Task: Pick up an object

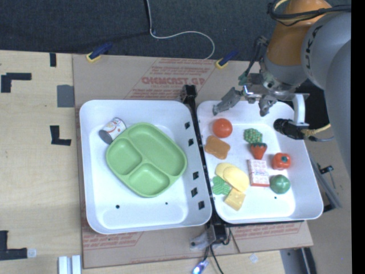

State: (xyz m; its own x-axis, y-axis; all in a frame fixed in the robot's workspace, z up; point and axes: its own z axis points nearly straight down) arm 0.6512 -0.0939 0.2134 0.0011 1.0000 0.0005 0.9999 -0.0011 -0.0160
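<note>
Camera view | jaws [246,103] spread above right bin [311,201] back edge | tomato [222,128] near

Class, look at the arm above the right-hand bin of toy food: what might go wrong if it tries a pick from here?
1. The gripper hovers open above the right bin's far rim, not over any item; closing here would likely grab nothing.
2. The yellow lemon, cheese wedge and green leafy piece touch, so a grasp may nudge or lift neighbours.
3. The red tomato is round and may slip from the fingers.
</note>
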